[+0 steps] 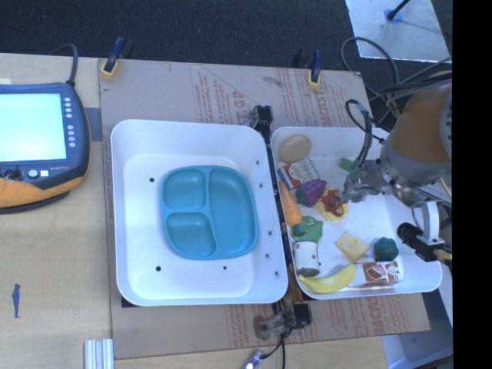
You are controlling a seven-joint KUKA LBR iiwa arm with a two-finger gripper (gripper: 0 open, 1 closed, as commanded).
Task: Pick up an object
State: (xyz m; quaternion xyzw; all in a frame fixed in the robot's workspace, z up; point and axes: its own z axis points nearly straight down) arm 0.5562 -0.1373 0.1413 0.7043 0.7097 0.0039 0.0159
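The gripper (355, 191) is seen low in the right bin (419, 287), its opening cannot be told, and the red toy (332, 204) lies just left of it.

The arm (419, 141) was grey with a broad orange band, black cables looping beside it, and metal gripper (355, 187) parts.

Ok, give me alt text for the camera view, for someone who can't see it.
A grey and orange robot arm reaches from the right over the right white bin, which holds a banana, a carrot and other small toy foods. The left white bin holds a blue divided plate.
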